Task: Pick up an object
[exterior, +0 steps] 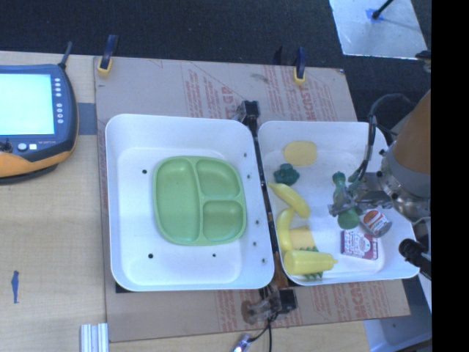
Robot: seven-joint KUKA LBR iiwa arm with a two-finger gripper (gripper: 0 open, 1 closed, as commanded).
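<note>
You have two white bins: the left bin (117,196) and the right bin (322,134). One green divided plate (199,199) lies in the left one. In the right one you can count one pale yellow disc (300,152), one banana (289,196), two yellow blocks (297,238) (308,261), one small teal piece (286,174), one red-and-white packet (360,245), one can (377,221), and what may be two green items (342,196), partly hidden. One tablet (33,119) sits at the far left, and two clamps (107,56) (300,63) grip the board.
</note>
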